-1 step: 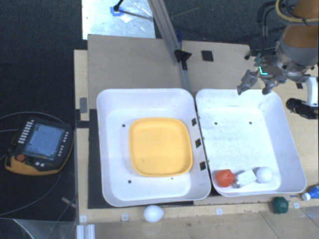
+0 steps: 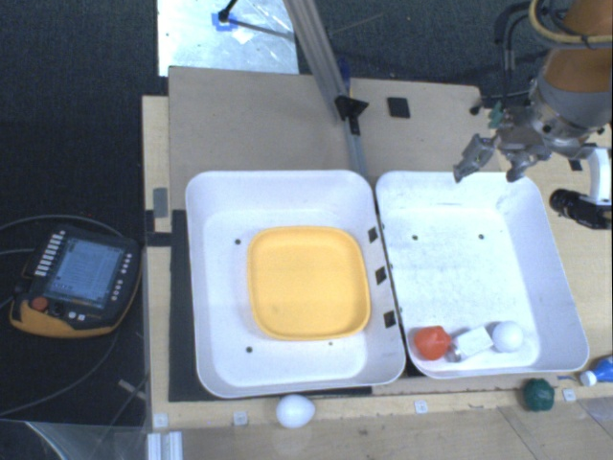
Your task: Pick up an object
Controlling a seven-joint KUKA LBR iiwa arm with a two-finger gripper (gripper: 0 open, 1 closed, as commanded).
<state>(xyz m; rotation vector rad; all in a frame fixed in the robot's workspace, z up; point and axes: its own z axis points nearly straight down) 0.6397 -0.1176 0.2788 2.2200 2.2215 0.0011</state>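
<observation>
My gripper (image 2: 495, 164) hangs above the far rim of the right bin (image 2: 479, 257), fingers spread apart with nothing between them. At that bin's near edge lie a red ball (image 2: 430, 342), a small white block (image 2: 471, 342) and a white ball (image 2: 507, 335), close together. A yellow square plate (image 2: 308, 282) rests in the middle of the left bin (image 2: 215, 257). The gripper is far from all of these objects.
A white egg-shaped object (image 2: 295, 411) lies on the bench in front of the left bin. A dark green ball (image 2: 537, 394) sits off the right bin's near corner. A teach pendant (image 2: 75, 282) lies on the floor at left. A slanted metal rod (image 2: 321, 51) stands behind the bins.
</observation>
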